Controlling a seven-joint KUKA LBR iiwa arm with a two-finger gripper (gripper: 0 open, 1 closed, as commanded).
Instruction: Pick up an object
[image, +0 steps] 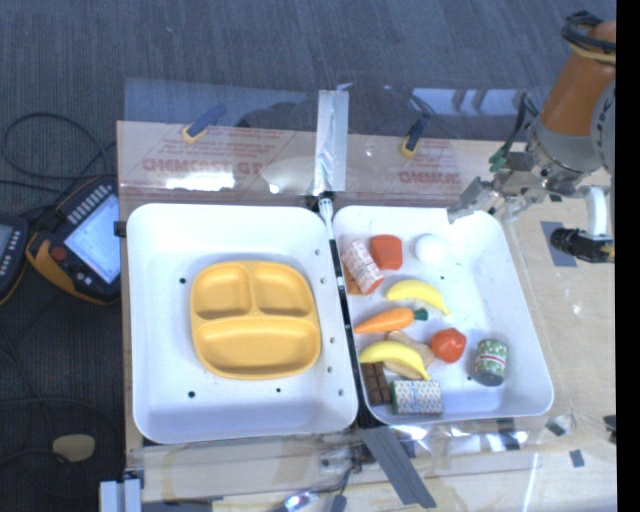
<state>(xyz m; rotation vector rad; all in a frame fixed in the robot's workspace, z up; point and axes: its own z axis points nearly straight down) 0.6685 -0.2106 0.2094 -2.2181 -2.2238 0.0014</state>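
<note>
Nearest edge, right bin: I've got the right bin (520, 330) packed along its front wall — a chocolate bar (373, 383), a small patterned box (416, 397) touching it, and a green can (490, 361) off toward the right wall.
Next row back: a banana (393, 357) lying roughly left to right, a tomato (448, 345) just beside it, then a carrot (384, 321) with its long axis also across the bin, leafy end pointing right.
Middle of bin: a second banana (418, 293), curved, long axis running left to right.
Far corner items: a striped packet (361, 267) against the divider, an orange-red block (386, 251) beside it, and a white egg (431, 248) closest to the far rim.
Left bin: the left bin (150, 300) holds just a yellow divided tray (255, 318), its compartments bare.
Gripper: my gripper (487, 198) sits past the far right corner of the right bin, above the rim and outside the clutter; nothing between its fingers, and I can't tell how wide they stand.
Key relation: everything pickable lies down and to the left of the gripper; I'd judge the egg the nearest candidate, the block next.
Next move, my call: swing inward over the bin and descend.
Risk: the egg is round and may roll off the fingers.
</note>
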